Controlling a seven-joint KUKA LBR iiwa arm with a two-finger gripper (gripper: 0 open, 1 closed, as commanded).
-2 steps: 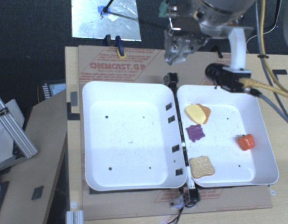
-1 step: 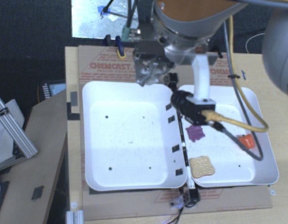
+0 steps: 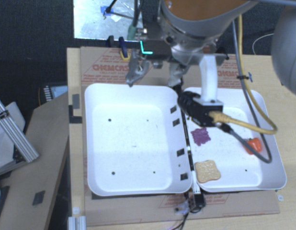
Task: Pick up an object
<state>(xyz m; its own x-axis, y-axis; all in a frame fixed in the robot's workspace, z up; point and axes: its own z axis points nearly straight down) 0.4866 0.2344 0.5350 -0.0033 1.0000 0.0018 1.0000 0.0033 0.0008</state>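
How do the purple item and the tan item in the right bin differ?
The purple item is dark, with a ragged outline; the tan item is pale and squarish, with rounded corners. Purple lies mid-bin, near the black cable; tan lies nearer the front edge, beside the divider. Both lie flat in the right bin, apart from each other.

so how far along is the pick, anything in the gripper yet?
Done: nothing visibly. The purple object, the tan cracker-like object and the orange object all lie in the right bin. In hand: the gripper sits at the left bin's far rim with nothing visible between its fingers. Left: reach an object, grasp it, lift it.
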